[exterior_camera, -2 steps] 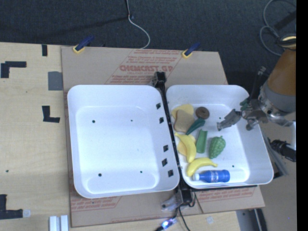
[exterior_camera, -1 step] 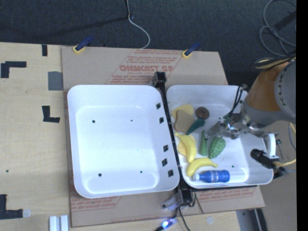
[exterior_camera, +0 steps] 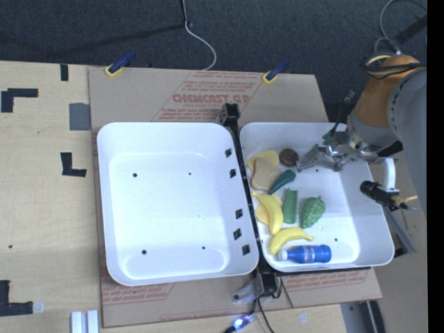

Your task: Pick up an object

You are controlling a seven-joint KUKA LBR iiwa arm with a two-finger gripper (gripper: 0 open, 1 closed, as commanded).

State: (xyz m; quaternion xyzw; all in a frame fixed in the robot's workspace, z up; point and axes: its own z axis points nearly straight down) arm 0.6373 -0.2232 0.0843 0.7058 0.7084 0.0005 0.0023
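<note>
The right bin (exterior_camera: pixel 368 255) holds several toy items: a brown round piece (exterior_camera: pixel 288 157), a tan slice (exterior_camera: pixel 263 170), a dark green cucumber (exterior_camera: pixel 282 182), a green block (exterior_camera: pixel 290 205), a bumpy green fruit (exterior_camera: pixel 312 211), two bananas (exterior_camera: pixel 270 211) (exterior_camera: pixel 288 238) and a blue bottle (exterior_camera: pixel 309 254). My gripper (exterior_camera: pixel 310 157) reaches in from the right, low over the bin's upper part. Its tip is just right of the brown round piece, and nothing is visibly held.
The left bin (exterior_camera: pixel 166 200) lies beside the right one, with a black hinge strip (exterior_camera: pixel 239 186) between them. Both rest on a cardboard sheet (exterior_camera: pixel 208 96). The arm's grey body and orange band (exterior_camera: pixel 388 96) fill the right side.
</note>
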